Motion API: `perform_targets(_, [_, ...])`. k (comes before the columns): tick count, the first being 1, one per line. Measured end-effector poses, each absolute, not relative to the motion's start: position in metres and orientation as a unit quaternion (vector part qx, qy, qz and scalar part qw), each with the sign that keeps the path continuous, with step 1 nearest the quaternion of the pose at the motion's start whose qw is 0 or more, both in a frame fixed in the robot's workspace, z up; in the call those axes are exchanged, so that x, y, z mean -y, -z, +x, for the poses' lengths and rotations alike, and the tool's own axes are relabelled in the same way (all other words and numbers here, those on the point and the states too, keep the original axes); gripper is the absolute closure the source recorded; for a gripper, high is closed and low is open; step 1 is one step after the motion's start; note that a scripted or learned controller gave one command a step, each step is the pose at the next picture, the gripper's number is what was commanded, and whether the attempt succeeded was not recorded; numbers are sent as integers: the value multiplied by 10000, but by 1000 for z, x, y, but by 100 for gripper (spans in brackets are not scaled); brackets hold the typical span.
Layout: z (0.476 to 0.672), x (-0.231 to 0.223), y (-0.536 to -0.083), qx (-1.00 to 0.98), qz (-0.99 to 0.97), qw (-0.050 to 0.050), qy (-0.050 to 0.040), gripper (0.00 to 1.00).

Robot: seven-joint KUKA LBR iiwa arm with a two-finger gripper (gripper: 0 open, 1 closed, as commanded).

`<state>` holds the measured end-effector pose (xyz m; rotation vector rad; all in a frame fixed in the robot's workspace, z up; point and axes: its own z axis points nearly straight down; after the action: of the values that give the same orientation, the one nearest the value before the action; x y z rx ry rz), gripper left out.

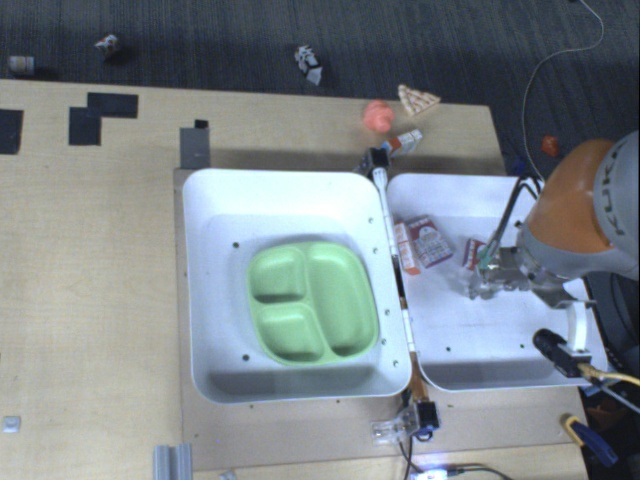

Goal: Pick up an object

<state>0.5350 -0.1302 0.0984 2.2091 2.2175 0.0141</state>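
Arm over the right bin [520,363]
The gripper [482,286] hung near a red-and-white packet [422,243]; its finger state could not be told.

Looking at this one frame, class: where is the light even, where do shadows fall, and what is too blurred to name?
Camera view: soft, even light on both bins; the left bin shows a grey shadow along its near wall, below the green divided tray; the gripper is smeared; small floor litter is too blurred to name.
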Motion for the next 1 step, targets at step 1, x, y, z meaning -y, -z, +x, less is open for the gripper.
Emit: perform_targets(1, [609,134,-190,-7090,7052,28,-22,100])
